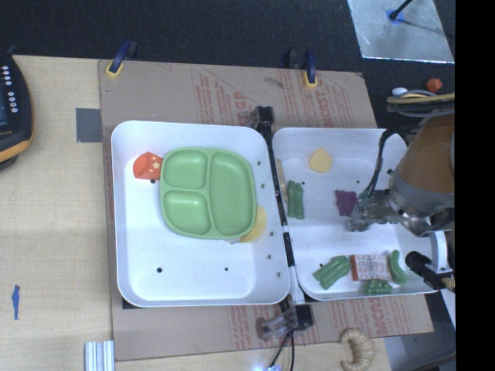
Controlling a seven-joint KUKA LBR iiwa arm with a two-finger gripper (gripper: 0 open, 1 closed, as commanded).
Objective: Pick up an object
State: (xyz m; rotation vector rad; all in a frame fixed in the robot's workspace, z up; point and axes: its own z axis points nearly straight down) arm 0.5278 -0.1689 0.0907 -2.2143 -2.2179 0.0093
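My gripper (pixel 357 221) hangs low over the right bin (pixel 309 149), just right of a purple piece (pixel 345 201) and close beside it. Its fingertips are dark and small against the bin floor. Around it in the same bin lie a yellow round piece (pixel 320 160), a green pickle-like piece (pixel 295 199), a green bumpy piece (pixel 332 271), a red-and-white packet (pixel 369 267) and a green pepper shape (pixel 397 266). The left bin (pixel 131 269) holds a green divided plate (pixel 208 192), a red-orange item (pixel 147 165) and a yellow piece (pixel 256 226) peeking from under the plate.
The grey arm with its orange band (pixel 429 161) enters from the right over the right bin's rim. A black divider with clips (pixel 277 207) runs between the bins. A tan curly object (pixel 358 348) lies on the cardboard in front. A black controller (pixel 11 114) sits at far left.
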